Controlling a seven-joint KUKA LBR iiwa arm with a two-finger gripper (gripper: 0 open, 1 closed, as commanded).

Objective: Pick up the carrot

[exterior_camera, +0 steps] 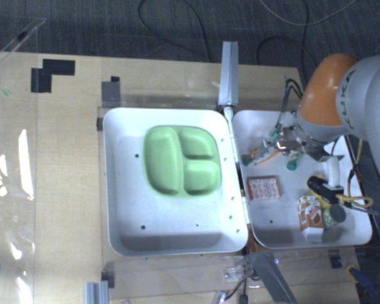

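Carrot, small orange tapered piece, lies in shallow white bin just beside gripper, possibly touching. Gripper opening: cannot tell; hold unconfirmed. Grasp, lift remain.

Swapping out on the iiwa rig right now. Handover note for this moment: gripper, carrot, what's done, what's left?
Gripper: low over the upper part of the right bin, right beside the carrot. No grasp can be confirmed from this view.
Carrot: lies in the right bin, near its left wall.
Also there: a small red box and a carton. The left bin holds a green tray.
Done: the arm is at the carrot.
Left: grasp it and lift it.
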